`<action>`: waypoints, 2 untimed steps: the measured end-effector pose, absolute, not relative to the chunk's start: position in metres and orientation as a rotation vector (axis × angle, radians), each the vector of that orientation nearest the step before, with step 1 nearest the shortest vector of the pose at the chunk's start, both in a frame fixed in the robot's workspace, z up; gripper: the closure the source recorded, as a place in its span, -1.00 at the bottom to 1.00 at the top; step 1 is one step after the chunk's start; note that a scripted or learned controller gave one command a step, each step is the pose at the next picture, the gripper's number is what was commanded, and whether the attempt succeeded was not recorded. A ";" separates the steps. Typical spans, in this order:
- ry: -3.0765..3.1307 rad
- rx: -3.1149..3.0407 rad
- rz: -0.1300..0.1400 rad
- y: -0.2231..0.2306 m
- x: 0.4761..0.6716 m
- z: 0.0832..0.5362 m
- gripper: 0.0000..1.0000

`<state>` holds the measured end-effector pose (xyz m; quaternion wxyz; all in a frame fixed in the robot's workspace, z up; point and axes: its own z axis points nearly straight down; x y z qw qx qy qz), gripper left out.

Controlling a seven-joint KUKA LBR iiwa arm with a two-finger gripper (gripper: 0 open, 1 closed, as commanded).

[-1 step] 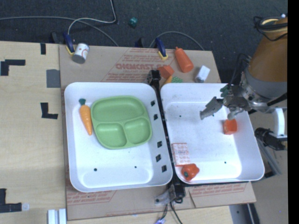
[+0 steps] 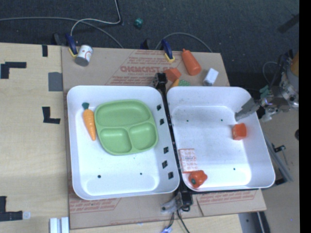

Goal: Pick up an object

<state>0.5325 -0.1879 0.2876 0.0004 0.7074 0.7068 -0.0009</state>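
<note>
The right bin [image 2: 252, 171] holds a small orange block [image 2: 239, 131] near its right wall, a red pepper-like toy [image 2: 197, 178] at the front edge and a printed card [image 2: 188, 158] beside the divider. In the left bin [image 2: 116, 183] lie a green divided plate [image 2: 127, 126] and a toy carrot [image 2: 89, 123] to its left. My gripper [image 2: 249, 109] reaches in over the right bin's right rim, just above and slightly right of the orange block, with nothing seen in its grasp.
Behind the bins, on the cardboard, lie an orange bottle [image 2: 191, 62], a white cube [image 2: 211, 75], a small orange piece [image 2: 173, 74] and a tin can [image 2: 84, 54]. Two blue clamps [image 2: 168, 51] and cables sit along the back edge.
</note>
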 end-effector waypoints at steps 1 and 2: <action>2.224 2.223 -0.003 -0.222 0.559 0.145 -1.00; 2.219 2.216 0.003 -0.189 0.608 0.089 -1.00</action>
